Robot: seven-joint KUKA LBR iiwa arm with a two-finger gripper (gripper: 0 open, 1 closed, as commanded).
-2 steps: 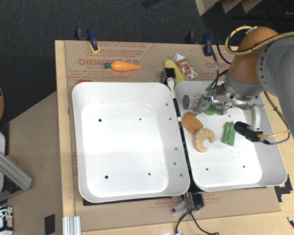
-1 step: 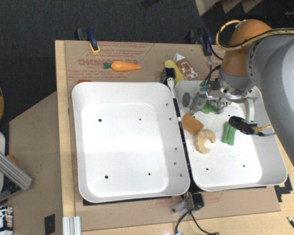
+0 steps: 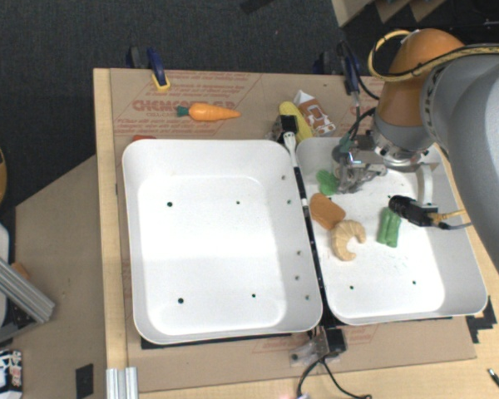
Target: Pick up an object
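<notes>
Currently end effector (image 3: 349,178) hangs at far left corner of right bin (image 3: 399,293), grip state cannot be told, green block (image 3: 327,181) just beside it near the wall; bun (image 3: 326,212), croissant (image 3: 347,240), green cylinder (image 3: 388,228) cluster mid-bin, near half open floor.

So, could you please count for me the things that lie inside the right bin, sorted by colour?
Green: 2, small green piece and green cylinder
Orange-brown: 1, orange-brown lump
Beige: 1, beige croissant shape
Total: 4
</notes>
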